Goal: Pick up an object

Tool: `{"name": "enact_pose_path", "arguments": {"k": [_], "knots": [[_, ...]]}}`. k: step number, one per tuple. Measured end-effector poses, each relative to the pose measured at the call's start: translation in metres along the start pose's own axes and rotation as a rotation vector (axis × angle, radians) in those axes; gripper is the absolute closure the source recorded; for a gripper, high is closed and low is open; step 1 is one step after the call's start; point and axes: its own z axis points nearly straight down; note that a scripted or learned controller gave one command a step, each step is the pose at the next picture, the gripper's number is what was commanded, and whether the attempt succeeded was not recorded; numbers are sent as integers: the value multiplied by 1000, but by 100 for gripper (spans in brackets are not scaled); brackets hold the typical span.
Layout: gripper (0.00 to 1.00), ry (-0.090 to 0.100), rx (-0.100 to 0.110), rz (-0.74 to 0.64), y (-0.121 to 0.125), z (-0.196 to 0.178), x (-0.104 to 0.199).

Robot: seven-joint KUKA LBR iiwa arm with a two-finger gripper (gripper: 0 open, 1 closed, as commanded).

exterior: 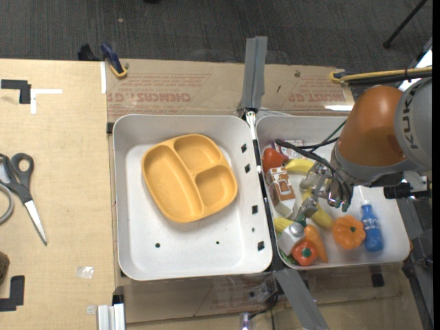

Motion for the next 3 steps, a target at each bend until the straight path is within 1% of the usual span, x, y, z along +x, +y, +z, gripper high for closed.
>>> {"name": "enact_pose_path", "arguments": {"k": [1, 2, 3], "knots": [[0, -14, -5, 274, -38, -3, 52], [0, 3, 2, 520, -2, 1, -9], [0, 1, 3, 657, 28, -63, -62]]}}
